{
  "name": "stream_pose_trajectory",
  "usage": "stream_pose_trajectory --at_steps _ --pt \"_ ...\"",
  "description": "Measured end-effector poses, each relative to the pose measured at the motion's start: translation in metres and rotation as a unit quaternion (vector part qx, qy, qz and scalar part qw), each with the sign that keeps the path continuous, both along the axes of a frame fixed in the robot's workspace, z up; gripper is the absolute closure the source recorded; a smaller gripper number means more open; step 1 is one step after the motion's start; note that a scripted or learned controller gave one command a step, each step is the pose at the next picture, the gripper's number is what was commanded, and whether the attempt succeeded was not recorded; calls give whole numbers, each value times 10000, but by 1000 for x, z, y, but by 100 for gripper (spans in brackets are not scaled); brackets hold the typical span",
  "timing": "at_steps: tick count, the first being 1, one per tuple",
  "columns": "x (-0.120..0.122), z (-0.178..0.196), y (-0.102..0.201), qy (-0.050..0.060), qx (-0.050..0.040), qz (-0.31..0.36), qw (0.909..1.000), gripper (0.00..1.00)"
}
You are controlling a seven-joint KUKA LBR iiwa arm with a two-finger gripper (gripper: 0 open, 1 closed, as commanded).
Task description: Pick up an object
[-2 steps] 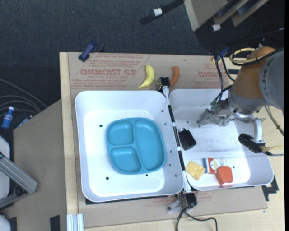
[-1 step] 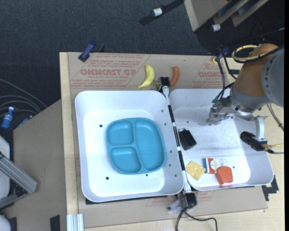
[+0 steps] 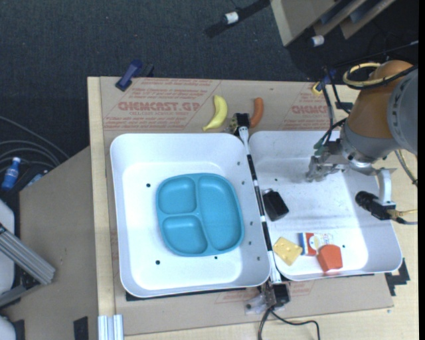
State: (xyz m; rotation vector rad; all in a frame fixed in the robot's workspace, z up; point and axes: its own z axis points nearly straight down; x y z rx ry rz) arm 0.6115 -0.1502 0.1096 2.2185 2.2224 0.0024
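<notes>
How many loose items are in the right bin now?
4: black block by the left wall; cheese wedge, small carton and orange cup along the front. The arm may hide more.

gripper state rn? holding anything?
Gripper: low over the right bin, upper part. Open or closed cannot be told from this view, and nothing is visibly held.

A dark blue-grey carpet (image 3: 80,40) covers the floor around a pale wooden bench (image 3: 99,199) topped with a printed cardboard sheet (image 3: 166,99). Black cables (image 3: 26,143) loop across the carpet at left, near a ribbed aluminium rail (image 3: 26,255) in the lower corner. A tan board (image 3: 299,16) juts in at the top. Lighting is even and soft, with faint shadows.
</notes>
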Motion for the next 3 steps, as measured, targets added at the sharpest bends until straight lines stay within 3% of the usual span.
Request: stream_pose_trajectory --at_steps 1,2,3 --pt "0 0 0 2 1 0 10000 0" --pt "55 -25 41 10 3 0 10000 0" --pt "56 -14 41 -1 -8 1 10000 100"
